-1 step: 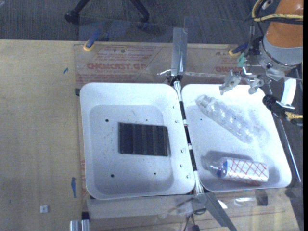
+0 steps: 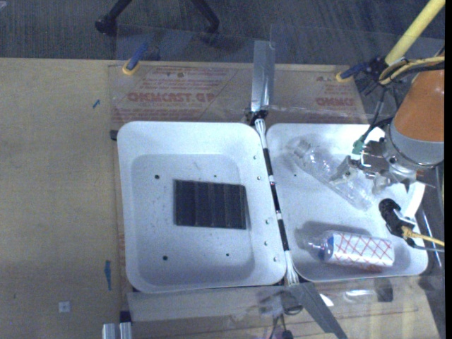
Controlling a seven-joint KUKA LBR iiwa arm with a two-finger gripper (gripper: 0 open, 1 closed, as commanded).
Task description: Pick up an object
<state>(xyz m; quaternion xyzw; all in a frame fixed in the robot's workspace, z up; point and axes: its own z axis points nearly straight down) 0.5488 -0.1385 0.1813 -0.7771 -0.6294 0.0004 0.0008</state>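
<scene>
my claw (image 2: 367, 169) hangs low over the right bin (image 2: 311, 136), near its far right side, with my orange band and grey wrist above it at the picture's right edge. whether my claw is open or closed i cannot tell; the metal parts blur together with what lies under them.

right at my claw lies a clear plastic bottle (image 2: 326, 168). it is see-through, crumpled and shiny, lying on its side at a slant, its neck end pointing away from me toward the upper left and its body running down to my claw. the end nearest me seems to touch or sit under my claw, but i cannot tell if it is between anything.

below my claw, toward the near edge of the same bin, lies a second bottle (image 2: 349, 248) on its side. it is clear at one end with a blue cap part, and the rest is wrapped in a white label with a red criss-cross pattern. it is apart from my claw.

well to my left, past the wall between the bins, is the left bin (image 2: 141, 154), with a dark ribbed rectangle (image 2: 210, 204) lying flat in its middle.
</scene>
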